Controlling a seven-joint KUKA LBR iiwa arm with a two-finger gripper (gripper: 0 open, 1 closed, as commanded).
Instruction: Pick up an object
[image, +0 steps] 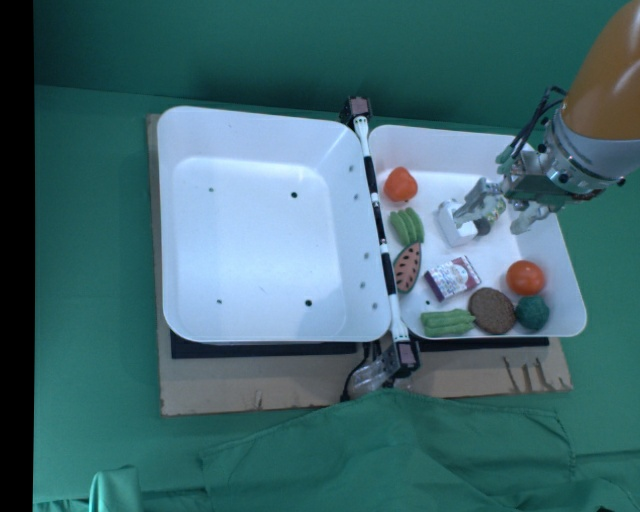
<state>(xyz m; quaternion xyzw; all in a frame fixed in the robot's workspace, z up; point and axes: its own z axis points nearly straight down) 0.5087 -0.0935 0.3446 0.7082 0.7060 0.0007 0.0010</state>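
The right bin (440, 150) holds several toy foods. A red-orange tomato (400, 184) lies at its left, with a green pod (407, 225) and a watermelon slice (407, 267) below it. A small purple-and-white packet (453, 277) sits mid-bin. Along the front are a green bean pod (447, 322), a brown round patty (491, 310), a dark green ball (532, 313) and an orange fruit (525, 277). My gripper (470, 215) hangs low over the middle of this bin, just above the packet and right of the green pod. A small greenish patch shows at its tip.
The left bin (190, 140) stands beside the right one, split from it by a black-and-white bar (378, 220). Both rest on a cardboard sheet (250, 390). Green cloth (400, 450) bunches up at the front.
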